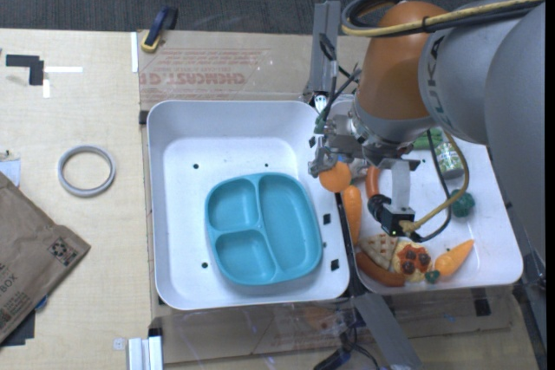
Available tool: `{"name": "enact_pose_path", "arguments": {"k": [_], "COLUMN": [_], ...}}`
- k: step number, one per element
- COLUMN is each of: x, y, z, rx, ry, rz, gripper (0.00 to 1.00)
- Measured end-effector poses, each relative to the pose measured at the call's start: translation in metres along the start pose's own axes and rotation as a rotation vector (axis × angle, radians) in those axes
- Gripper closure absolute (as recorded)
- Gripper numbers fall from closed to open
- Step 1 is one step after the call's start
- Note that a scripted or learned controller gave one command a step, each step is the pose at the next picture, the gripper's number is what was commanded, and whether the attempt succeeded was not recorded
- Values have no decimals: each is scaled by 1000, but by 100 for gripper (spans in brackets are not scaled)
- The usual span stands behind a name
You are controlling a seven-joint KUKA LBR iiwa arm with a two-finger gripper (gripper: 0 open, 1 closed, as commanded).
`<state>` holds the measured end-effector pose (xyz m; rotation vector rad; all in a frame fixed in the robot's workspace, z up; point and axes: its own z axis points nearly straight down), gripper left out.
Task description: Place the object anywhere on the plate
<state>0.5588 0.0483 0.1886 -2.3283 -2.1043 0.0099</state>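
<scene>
Smooth glossy plastic plate (262, 228), matt wooden bench (69, 108)

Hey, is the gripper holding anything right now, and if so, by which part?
It cannot be told. The gripper sits right above a small orange toy at the right bin's left edge, but the wrist hides the contact.

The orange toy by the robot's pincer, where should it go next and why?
Probably a short slide left toward the blue plate. The pincer sits at the left edge of the right bin, right above the orange toy, while the plate lies in the left bin. I can't tell if the toy is truly gripped, so it should go slowly.
</scene>
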Motion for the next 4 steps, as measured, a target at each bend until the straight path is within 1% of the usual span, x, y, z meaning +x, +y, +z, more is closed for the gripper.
{"name": "enact_pose_path", "arguments": {"k": [1, 2, 3, 4], "x": [-1, -2, 12, 11], "y": [0, 1, 13, 13], "z": [0, -7, 0, -1], "rx": [-1, 4, -2, -2], "ry": [0, -2, 0, 0], "rz": [1, 5, 14, 16], "gripper": [0, 100, 100, 0]}}
